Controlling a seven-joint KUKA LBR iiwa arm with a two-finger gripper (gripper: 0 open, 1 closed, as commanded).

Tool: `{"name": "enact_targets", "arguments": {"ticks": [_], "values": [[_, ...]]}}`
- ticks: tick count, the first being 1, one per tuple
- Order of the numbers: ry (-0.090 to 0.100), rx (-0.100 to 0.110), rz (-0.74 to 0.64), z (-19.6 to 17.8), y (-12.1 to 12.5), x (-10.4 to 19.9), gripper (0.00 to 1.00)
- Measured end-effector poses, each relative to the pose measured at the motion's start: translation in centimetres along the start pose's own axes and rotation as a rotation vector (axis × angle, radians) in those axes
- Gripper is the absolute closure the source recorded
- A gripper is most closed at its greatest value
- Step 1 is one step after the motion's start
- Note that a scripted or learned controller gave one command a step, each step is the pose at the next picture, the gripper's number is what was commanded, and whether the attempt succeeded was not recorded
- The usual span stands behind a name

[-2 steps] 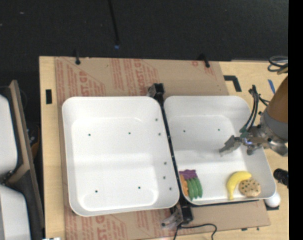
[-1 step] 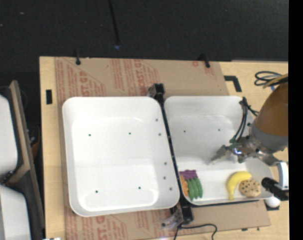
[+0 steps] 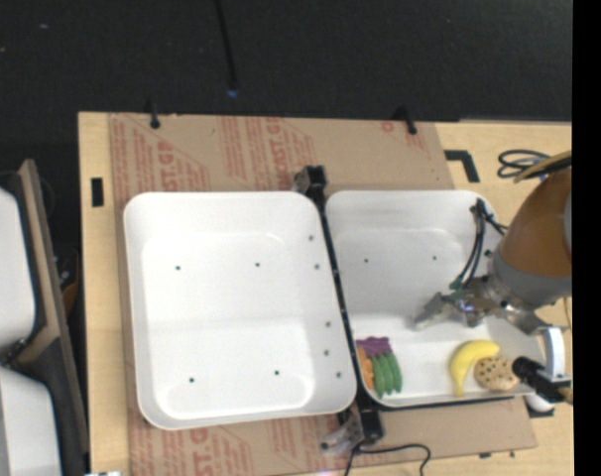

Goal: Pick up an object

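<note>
In the right bin [image 3: 400, 216], several small objects lie along the front wall. A yellow banana [image 3: 471, 359] touches a brown speckled cookie [image 3: 495, 372] at the front right. A cluster of a purple piece [image 3: 377, 346], a green piece [image 3: 387, 373] and an orange piece [image 3: 366, 369] sits at the front left corner. My gripper [image 3: 437, 310] hangs over the bin's floor, left of and behind the banana and apart from it. It stands open with nothing between its fingers.
The left bin [image 3: 152, 266] lies beside the right one, with a black clamp [image 3: 310, 179] at the back of the shared edge. The grey arm with its orange band [image 3: 540, 228] covers the right bin's right side. Cables trail from the wrist.
</note>
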State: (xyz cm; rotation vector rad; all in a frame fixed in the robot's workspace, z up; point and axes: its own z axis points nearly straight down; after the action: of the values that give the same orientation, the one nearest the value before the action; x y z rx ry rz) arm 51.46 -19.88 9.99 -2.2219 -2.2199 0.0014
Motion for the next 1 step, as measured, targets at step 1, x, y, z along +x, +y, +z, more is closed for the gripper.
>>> {"name": "enact_targets", "arguments": {"ticks": [1], "values": [[-0.001,-0.003,0.001,-1.15,0.08,-0.06,1.0]]}}
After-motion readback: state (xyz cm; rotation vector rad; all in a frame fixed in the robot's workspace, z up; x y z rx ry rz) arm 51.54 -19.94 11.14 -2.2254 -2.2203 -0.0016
